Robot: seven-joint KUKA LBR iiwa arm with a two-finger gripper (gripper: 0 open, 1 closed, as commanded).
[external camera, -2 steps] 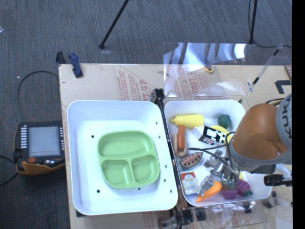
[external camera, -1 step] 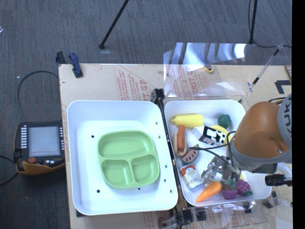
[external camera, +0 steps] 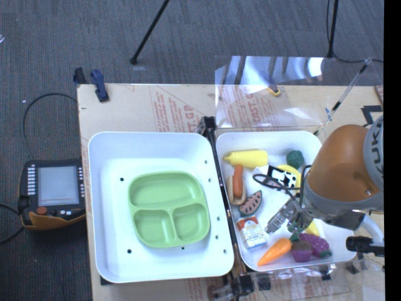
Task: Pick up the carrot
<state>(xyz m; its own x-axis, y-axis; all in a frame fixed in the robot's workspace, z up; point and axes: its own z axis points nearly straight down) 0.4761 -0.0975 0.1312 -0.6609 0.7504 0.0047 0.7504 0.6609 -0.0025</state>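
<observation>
The orange carrot (external camera: 276,251) lies at the front of the right bin (external camera: 270,138), its tip pointing to the front left. Right beside it, on its right, are purple grapes (external camera: 311,244). My gripper (external camera: 281,221) hangs over the bin just behind and above the carrot, reaching in from the right under the arm's orange band (external camera: 341,163). It stands between the carrot and a small white carton (external camera: 252,232). Nothing shows in its grasp.
The right bin also holds a yellow bottle (external camera: 246,158), a green broccoli (external camera: 295,158), a hot dog (external camera: 237,182), a watermelon slice (external camera: 250,203) and a banana (external camera: 292,175). In the left bin (external camera: 113,168) lies a green divided plate (external camera: 169,207). A teach pendant (external camera: 53,193) lies on the floor to the left.
</observation>
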